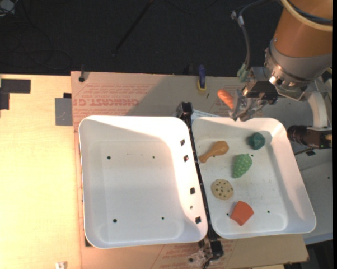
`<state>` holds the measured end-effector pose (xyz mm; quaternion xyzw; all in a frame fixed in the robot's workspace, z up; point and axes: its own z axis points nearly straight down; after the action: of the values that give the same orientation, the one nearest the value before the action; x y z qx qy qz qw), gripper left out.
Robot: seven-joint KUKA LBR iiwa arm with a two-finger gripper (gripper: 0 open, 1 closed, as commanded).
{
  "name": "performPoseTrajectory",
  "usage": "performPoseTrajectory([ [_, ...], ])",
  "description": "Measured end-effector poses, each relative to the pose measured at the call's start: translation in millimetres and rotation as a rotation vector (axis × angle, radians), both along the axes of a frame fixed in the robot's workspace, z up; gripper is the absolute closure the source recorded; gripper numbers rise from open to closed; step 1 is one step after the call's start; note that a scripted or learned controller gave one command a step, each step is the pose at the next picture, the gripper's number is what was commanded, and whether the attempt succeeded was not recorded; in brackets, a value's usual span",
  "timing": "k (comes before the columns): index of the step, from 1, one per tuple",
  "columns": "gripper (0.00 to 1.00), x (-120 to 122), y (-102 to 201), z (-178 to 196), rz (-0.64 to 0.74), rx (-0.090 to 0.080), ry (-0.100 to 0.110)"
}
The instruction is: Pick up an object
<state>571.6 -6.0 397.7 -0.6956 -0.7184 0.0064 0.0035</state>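
Observation:
The right bin (pixel 294 175) holds several small items. A tan drumstick-shaped piece (pixel 214 150) lies near its left wall, and a teal lump (pixel 256 140) sits at the far right. A green bumpy piece (pixel 242 165) is in the middle, with a round speckled cookie (pixel 222 189) below it and an orange-red block (pixel 242 213) at the front. My gripper (pixel 244 111) hangs over the bin's far edge, above and left of the teal lump. An orange carrot-like piece (pixel 225 98) lies just left of the gripper, beyond the bin's rim.
The left bin (pixel 90 150) sits beside the right one, joined by a black clipped divider (pixel 192 167). Both rest on brown cardboard (pixel 129 94). A blue-and-yellow clamp (pixel 201 78) stands at the back, and cables hang near the wrist.

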Motion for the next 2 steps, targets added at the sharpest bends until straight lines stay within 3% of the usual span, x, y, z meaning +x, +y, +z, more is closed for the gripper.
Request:
performPoseTrajectory([
  [2,1.0,0.5,3.1,18.3,0.02,-0.001,0.005],
])
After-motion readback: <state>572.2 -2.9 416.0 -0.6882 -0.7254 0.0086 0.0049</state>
